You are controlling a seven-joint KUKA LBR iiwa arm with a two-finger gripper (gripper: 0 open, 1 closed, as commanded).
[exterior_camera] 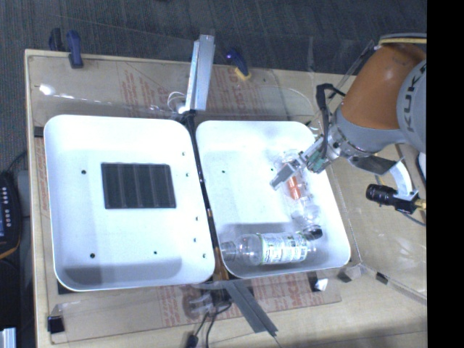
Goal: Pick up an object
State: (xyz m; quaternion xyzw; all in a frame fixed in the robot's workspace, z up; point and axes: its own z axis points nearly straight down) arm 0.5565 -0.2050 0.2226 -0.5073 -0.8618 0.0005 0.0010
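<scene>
Dark carpet surrounds the surface with its two white bins. Over the right bin (pixel 217 194), the gripper (pixel 284 174) hangs, fingers narrowly parted, holding nothing. A clear bottle (pixel 270 249) lies toward six o'clock, long axis running three to nine.

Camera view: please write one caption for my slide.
Gripper over small bottle in right bin; larger bottle nearby.

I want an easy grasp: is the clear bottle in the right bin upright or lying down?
Lying down. The clear bottle rests on its side along the right bin's near wall.
</scene>
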